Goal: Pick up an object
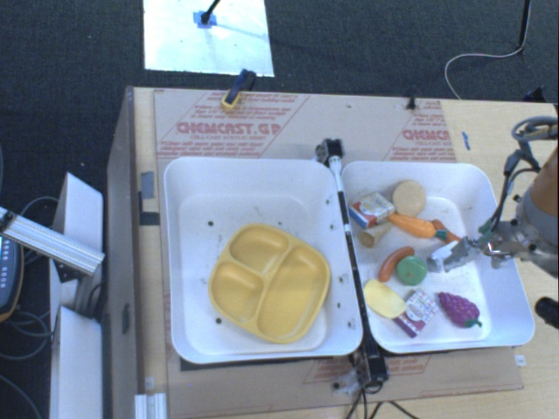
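Over the right-hand bin [502,234] my tool [447,257] hangs low, reaching in from the right, its tip just beside the green ball [412,271] and below the carrot [415,227]. I cannot tell how the tool is set; the metal parts blur together against the white floor, and nothing shows between them, so I judge I have nothing in hand yet.

Things to pick lie crowded here: a red sausage [395,263] touching the green ball, a yellow piece [384,299], a small packet [419,308], purple grapes [459,309], a round biscuit [408,197] and a little box [374,208]. The left bin [188,234] holds a yellow divided plate [269,282].

My worry is the crowding. Coming down here I could strike the ball's rounded top and send it rolling, or pinch ball and sausage together and drop both.
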`<state>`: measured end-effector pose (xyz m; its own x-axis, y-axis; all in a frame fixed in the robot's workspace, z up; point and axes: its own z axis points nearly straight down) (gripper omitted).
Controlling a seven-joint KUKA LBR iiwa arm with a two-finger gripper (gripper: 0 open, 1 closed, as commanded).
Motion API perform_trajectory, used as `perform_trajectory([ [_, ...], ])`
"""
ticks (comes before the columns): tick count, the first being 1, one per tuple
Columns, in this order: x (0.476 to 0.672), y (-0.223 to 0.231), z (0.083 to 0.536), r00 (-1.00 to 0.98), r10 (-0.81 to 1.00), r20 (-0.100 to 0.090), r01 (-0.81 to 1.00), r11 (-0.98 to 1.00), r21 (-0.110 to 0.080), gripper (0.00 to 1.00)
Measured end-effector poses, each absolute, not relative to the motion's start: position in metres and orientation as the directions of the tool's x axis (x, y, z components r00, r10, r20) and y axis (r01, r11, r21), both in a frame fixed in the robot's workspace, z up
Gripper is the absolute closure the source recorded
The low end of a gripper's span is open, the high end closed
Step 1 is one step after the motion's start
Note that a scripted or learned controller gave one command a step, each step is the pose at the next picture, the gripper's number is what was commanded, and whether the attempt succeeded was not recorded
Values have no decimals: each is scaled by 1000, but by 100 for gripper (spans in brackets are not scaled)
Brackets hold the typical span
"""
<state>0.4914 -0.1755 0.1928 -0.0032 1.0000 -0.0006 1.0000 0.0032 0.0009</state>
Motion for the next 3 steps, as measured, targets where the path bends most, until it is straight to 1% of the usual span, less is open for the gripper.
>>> perform_trajectory([
  [1,532,-138,102,-2,1000,-9,1000,3,24,0],
  [2,608,-143,85,-4,1000,-1,1000,4,3,0],
  [3,660,-147,85,-4,1000,2,1000,4,-7,0],
])
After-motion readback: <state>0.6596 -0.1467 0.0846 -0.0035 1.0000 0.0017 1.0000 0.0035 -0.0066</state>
